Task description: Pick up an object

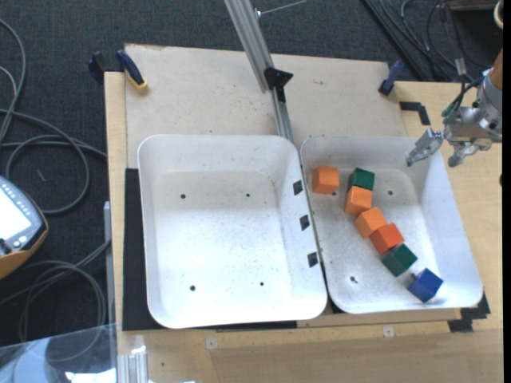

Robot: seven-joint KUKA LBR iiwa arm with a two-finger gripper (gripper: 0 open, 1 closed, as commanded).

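Seven blocks lie in a crooked row in the right bin (447, 214), nearest an orange block (325, 179), so I hold my hand (444, 152) open and empty above its far right rim, ready to come down.

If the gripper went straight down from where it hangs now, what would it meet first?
Probably the bare sloping wall of the right white plastic bin, not a block; the gripper hangs above that bin's upper right corner, though depth is unclear.

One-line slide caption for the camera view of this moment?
Open tool hovers at the right bin's upper right rim, above a diagonal row of orange, green and blue blocks; nothing grasped.
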